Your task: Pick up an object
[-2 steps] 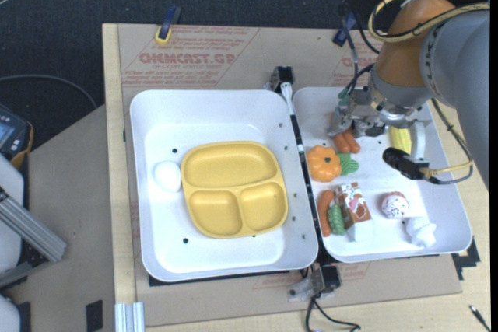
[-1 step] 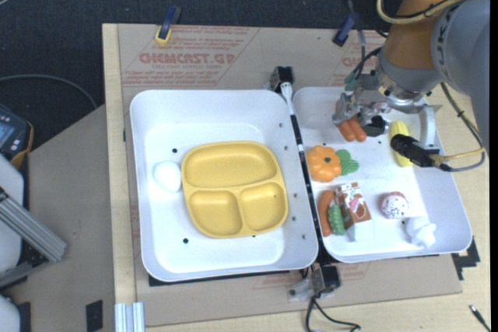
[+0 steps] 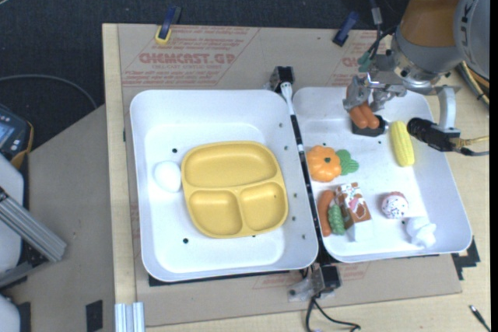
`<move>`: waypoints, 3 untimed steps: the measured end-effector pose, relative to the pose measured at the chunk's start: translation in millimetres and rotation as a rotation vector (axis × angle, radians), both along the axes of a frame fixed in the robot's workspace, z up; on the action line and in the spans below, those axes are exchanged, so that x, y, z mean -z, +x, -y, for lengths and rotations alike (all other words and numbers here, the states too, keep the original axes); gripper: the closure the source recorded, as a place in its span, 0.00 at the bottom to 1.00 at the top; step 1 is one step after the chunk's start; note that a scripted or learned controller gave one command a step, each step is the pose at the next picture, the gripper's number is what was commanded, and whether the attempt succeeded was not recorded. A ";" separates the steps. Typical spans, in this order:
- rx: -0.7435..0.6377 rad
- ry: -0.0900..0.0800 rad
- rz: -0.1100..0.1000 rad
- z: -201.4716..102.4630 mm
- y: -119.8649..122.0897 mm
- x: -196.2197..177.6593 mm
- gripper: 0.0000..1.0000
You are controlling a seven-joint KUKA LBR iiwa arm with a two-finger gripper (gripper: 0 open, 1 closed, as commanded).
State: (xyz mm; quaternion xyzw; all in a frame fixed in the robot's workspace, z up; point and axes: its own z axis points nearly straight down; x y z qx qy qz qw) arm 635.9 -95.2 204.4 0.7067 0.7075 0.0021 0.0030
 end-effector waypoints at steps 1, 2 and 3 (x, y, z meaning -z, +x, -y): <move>0.000 0.000 -0.002 -0.1 1.1 -22.4 1.00; -0.004 0.004 -0.011 -52.8 -8.5 -13.5 1.00; -0.005 0.004 -0.010 -108.9 -8.4 -8.4 1.00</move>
